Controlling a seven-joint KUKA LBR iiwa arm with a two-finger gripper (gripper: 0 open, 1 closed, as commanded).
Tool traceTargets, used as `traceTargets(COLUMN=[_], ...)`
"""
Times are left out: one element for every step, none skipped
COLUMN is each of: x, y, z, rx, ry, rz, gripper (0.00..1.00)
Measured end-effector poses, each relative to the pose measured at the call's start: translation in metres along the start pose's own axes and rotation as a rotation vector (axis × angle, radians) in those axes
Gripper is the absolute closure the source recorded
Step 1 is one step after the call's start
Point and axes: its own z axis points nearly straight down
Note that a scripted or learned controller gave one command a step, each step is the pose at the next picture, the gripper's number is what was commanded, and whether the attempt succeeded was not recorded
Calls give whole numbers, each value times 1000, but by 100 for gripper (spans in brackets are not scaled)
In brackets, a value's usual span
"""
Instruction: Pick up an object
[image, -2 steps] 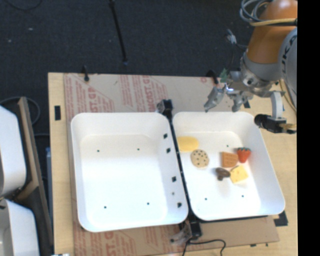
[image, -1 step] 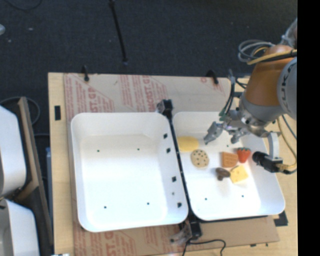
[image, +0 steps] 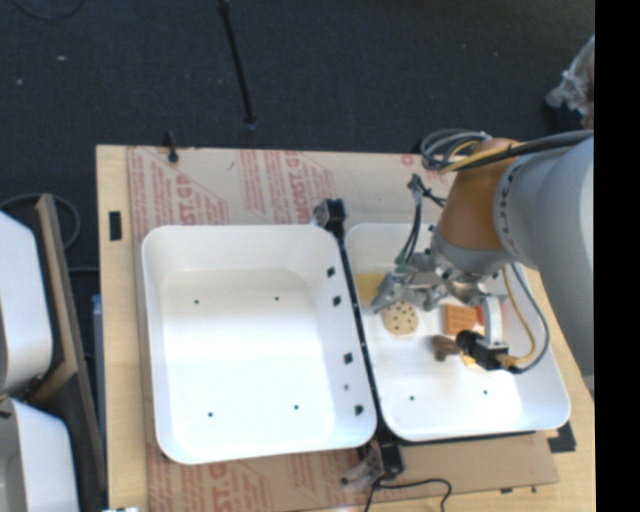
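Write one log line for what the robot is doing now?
arm: over right bin | gripper: above round dotted piece | orange block: beside | grasp: unconfirmed

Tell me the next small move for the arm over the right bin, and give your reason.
Probably lower the gripper straight down onto the round tan dotted piece, then close. The gripper hovers just above and beside that piece in the right bin, nothing shows between its fingers, and the orange block and the small brown object lie farther off to the right.

Robot lab, bench (image: 250, 185), white bins (image: 180, 250)
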Motion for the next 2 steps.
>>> traceTargets(x=[-2, -2], y=[3, 3], z=[-16, -16], rx=[-11, -11], ry=[-2, -1], rz=[2, 2], gripper=[100, 0])
